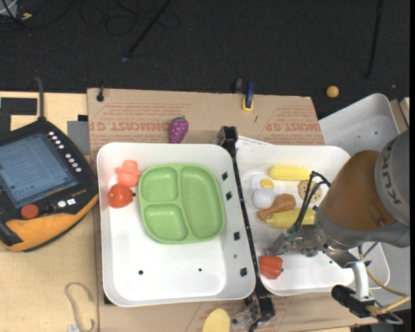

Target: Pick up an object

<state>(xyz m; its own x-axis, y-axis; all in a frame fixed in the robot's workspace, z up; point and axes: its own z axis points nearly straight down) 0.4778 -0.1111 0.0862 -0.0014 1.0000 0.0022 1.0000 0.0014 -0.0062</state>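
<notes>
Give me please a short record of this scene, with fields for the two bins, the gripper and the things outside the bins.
left bin: green divided plate, red toy, pink toy
right bin: corn cob, white egg, drumstick, red pepper
gripper: low over right bin, above the red pepper
outside bins: purple grapes, teach pendant

Two white bins (166,282) of smooth, faintly glossy plastic sit on printed brown cardboard (194,113). A matt green plastic tray (180,203) lies in one; shiny plastic toy food, including a red pepper (270,265), fills the other.
</notes>
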